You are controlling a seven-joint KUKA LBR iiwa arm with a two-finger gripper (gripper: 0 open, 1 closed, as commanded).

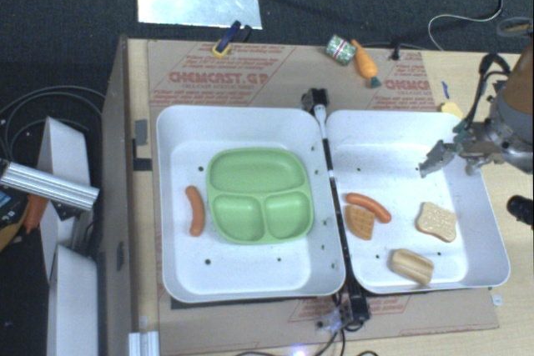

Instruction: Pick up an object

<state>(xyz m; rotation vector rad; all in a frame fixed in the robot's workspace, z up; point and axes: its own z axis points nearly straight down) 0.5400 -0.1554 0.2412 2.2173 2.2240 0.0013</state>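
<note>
My gripper (446, 165) hangs over the upper right part of the right bin (392, 133), open, with nothing between its fingers. Below it in that bin lie a slice of bread (436, 221), a bread roll (411, 265), an orange-red sausage (368, 207) and a square waffle piece (360, 223) touching the sausage. The bread slice is the closest, a little below and left of the gripper. The left bin (179, 146) holds a green divided plate (260, 194) and a second sausage (196, 210) to the plate's left.
Behind the bins on the cardboard lie a small can (340, 49), a toy carrot (365, 62) and a yellow and blue clip (227, 39). A black clamp (316, 101) sits at the seam between the bins. Cables run along the right.
</note>
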